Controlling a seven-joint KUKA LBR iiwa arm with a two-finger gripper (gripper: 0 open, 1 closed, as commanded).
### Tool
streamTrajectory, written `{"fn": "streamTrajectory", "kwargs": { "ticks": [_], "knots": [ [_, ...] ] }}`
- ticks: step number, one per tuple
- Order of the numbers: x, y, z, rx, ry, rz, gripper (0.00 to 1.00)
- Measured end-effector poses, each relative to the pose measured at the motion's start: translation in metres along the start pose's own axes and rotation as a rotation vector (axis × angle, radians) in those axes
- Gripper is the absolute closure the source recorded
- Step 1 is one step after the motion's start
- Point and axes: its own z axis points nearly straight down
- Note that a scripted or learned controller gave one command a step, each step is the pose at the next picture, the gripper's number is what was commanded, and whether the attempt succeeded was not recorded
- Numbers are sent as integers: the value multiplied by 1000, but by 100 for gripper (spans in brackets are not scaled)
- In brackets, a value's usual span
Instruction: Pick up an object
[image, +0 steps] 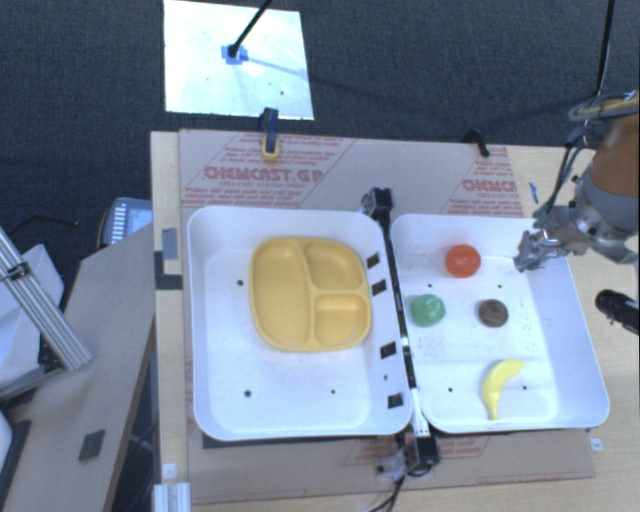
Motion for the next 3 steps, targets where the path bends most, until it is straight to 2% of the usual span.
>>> {"fn": "streamTrajectory", "kwargs": {
  "ticks": [1,3],
  "knots": [
    [3,12,-57,1,0,-1,100],
    [98,14,-31,6,3,-3,100]
  ]
}}
